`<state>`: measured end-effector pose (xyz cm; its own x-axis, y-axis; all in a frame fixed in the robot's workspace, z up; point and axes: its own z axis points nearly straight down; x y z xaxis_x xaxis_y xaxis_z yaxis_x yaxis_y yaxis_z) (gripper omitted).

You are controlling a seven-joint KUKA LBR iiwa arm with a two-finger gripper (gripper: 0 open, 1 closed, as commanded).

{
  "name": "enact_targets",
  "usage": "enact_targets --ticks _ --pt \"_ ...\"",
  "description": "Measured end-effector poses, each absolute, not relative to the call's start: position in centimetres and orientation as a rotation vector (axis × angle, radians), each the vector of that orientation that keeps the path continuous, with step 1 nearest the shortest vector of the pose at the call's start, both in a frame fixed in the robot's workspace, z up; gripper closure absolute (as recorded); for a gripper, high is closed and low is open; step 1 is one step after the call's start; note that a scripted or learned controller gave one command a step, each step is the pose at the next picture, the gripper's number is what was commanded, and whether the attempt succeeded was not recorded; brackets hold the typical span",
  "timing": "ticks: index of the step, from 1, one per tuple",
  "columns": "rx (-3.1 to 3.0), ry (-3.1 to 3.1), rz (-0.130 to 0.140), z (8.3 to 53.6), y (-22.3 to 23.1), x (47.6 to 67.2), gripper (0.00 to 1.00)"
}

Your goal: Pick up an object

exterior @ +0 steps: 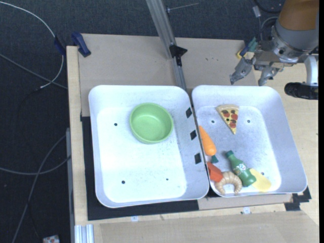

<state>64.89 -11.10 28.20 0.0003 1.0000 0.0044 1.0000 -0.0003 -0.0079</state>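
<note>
**benchwatcher:** So where's this at? Looks to me like the approach step, nothing grabbed yet. The hand hangs above the far edge of the right bin, fingers spread apart with nothing between them.

**kuka_fan:** Yeah, agreed, it's high and off to the back. All the pickable stuff is lower down in that bin: pizza slice closest to the hand, then the carrot along the left wall, and a pile in the near corner with the green bottle, a croissant and something yellow touching or nearly so.

**benchwatcher:** And the green bowl sits alone in the left bin.

**kuka_fan:** My guess is the pizza's the easy target. It lies apart from everything. Next move would need the hand to come toward the near side, drop down, and straddle the slice. It's flat though, so the fingers could slide off.
</note>
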Motion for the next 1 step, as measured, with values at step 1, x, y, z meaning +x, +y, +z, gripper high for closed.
enact_targets --ticks 1 --pt "-2.213 -2.211 0.013 23.89 -11.26 64.92 0.00"
